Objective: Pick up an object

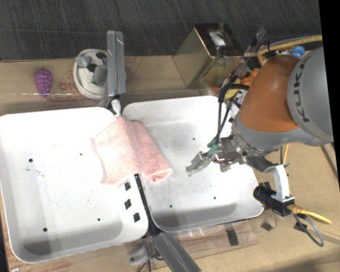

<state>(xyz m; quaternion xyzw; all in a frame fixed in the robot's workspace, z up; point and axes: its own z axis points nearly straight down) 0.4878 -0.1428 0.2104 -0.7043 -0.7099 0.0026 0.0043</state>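
Camera view puts the near edge of the surface (81, 264) lowest, and from there we read upward to the two white bins: the left bin (59, 236) and the right bin (191, 218), joined along a dark divider (142, 202). Over the right bin our hand (193, 166) hangs low, to the right of the pink towel (130, 152) and apart from it; whether it is released or clenched we cannot tell at this angle, and nothing shows within it. The towel lies folded across the divider, partly in each bin. We judge it light, soft and limp, likely to sag and unfold when lifted, not fragile or slippery. Its thick folded edge nearest the hand looks the best place to pinch. Farther back stand a purple object (43, 81) and a white roll (91, 73).
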